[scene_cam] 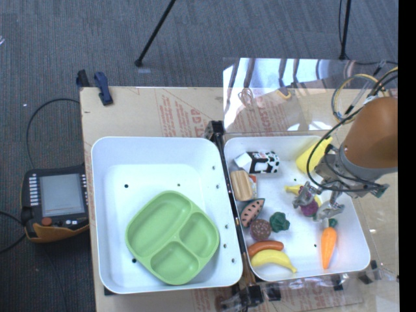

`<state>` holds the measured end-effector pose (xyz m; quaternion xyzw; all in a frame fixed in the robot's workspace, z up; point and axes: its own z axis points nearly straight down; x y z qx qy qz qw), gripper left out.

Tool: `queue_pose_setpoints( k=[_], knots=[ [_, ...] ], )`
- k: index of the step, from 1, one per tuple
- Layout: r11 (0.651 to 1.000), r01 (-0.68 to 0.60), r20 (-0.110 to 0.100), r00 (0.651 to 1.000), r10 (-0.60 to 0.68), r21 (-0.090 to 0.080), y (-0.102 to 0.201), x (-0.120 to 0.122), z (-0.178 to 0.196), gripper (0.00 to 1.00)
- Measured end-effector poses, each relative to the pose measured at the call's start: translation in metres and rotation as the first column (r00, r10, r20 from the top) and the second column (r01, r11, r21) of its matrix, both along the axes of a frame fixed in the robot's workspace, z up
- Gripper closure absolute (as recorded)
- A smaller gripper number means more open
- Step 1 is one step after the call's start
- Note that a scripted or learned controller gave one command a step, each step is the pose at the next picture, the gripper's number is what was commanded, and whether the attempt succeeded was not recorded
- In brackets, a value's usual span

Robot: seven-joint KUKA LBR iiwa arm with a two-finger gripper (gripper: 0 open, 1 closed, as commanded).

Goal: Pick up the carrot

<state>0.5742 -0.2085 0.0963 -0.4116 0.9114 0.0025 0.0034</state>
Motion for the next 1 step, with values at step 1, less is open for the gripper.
queue_pose_setpoints(
  k=[1],
  knots=[
    [1.0, 0.003, -0.001, 1.0, -0.003, 0.0, -0.0009, -0.0004, 0.0, 0.0]
  ],
)
